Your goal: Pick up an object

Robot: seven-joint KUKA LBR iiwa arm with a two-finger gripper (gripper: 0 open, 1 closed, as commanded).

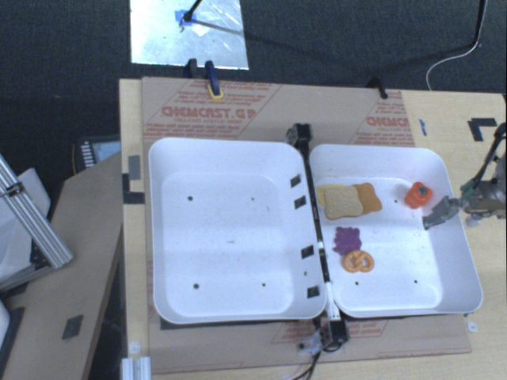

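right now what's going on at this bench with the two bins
A grey robot arm reaches in from the right, its pincer low over the right white bin's right edge. Nothing shows between its fingers. That bin holds a tan bread-slice toy, an orange flat piece, a purple lumpy toy, an orange pretzel-shaped toy and a red-orange rounded toy, which lies nearest the pincer. Nothing is picked up yet.

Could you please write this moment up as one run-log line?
gripper: right bin's right edge, nothing held | nearest: orange toy | also: bread slice, purple piece, pretzel
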